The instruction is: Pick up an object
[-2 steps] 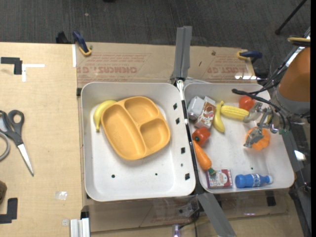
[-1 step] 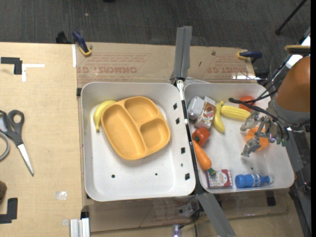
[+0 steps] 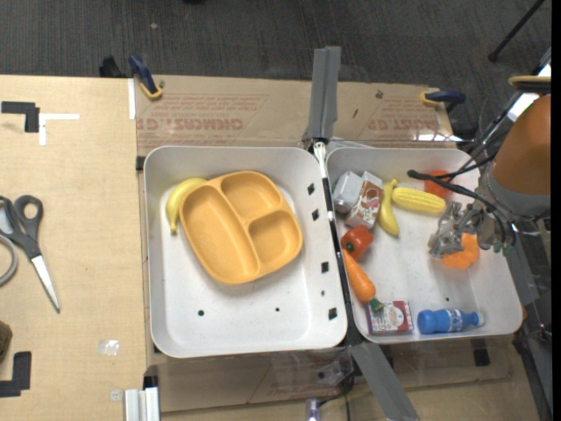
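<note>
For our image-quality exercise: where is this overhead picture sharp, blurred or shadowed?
Camera view: even lighting, with sharp edges on the yellow plate and scissors; soft shadows along the left bin's walls; the gripper over an orange object looks cluttered and hard to read.

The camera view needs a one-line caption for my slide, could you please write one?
Gripper low in the right bin over an orange object; divided plate and banana in the left bin.
</note>
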`<state>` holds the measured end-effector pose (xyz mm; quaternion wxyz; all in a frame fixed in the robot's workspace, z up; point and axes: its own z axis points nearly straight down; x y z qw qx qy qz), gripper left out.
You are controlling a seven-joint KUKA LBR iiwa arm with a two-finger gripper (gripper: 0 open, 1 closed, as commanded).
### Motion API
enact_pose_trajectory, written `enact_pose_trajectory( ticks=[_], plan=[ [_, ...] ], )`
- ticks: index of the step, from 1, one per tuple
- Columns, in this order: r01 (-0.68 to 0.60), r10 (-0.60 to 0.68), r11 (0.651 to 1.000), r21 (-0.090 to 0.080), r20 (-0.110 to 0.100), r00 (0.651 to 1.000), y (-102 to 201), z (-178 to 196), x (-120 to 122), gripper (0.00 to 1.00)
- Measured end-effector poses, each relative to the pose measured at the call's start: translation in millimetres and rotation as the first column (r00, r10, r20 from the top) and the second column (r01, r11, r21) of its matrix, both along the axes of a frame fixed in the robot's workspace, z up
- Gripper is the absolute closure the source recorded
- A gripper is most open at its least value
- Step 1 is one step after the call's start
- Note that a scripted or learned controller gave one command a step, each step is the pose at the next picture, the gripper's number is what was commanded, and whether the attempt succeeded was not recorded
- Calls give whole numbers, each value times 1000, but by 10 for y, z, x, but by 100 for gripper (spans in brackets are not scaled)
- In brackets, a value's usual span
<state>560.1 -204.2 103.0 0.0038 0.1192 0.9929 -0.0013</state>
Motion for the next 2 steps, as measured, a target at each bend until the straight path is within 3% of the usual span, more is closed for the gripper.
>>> enact_pose_trajectory(
  ticks=[1, 2],
  plan=[
    [0, 0, 1000, 0, 0, 1000, 2, 0, 0, 0],
    [21, -21, 1000, 2, -5, 1000, 26, -105, -98, 0]
  ],
)
